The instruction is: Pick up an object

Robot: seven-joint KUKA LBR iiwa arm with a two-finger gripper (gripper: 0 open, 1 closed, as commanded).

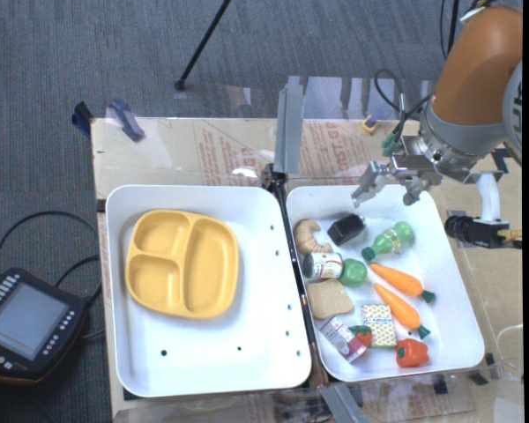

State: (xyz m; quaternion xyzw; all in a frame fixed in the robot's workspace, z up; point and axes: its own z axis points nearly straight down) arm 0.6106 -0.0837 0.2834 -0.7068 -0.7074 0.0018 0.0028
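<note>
Grey carpet surrounds the bench [185,152], which carries two shallow white bins side by side. Left bin [247,359] holds one yellow divided plate [182,263], toward its 10 o'clock corner. Right bin [454,276] holds the clutter: croissant [307,233] and black block [346,229] at 11 o'clock, green bottle [393,238] near 1 o'clock, tin can [323,265] beside a green ball [353,272] at 9 o'clock, two carrots [398,280] centre, bread slice [329,300], small carton [378,325], red pepper [412,352] at 5 o'clock. Gripper [391,186] hangs over the bin's 12 o'clock rim, fingers spread wide, nothing between them.
</note>
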